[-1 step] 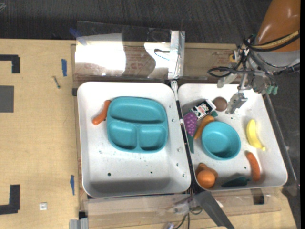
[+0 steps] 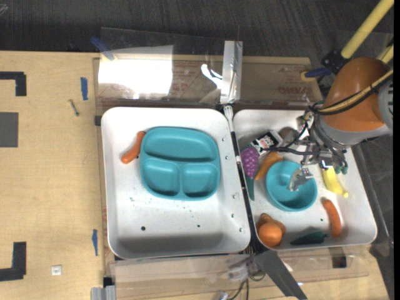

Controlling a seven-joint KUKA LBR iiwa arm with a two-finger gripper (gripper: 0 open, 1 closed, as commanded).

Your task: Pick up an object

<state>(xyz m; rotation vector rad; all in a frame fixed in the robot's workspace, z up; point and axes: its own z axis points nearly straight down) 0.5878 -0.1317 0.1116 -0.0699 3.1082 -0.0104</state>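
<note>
The arm (image 2: 359, 99) runs off the right edge and covers the right bin's (image 2: 365, 220) far corner. Beside the blue bowl (image 2: 290, 186), the black-and-white item (image 2: 267, 141) is too small to identify.

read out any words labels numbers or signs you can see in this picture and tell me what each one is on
No text here can be read.
Black and white packet in the right bin: it carries print, too small and blurred to read.
Teal divided plate, teal bowl, purple grapes, orange fruit: no visible markings.
</note>
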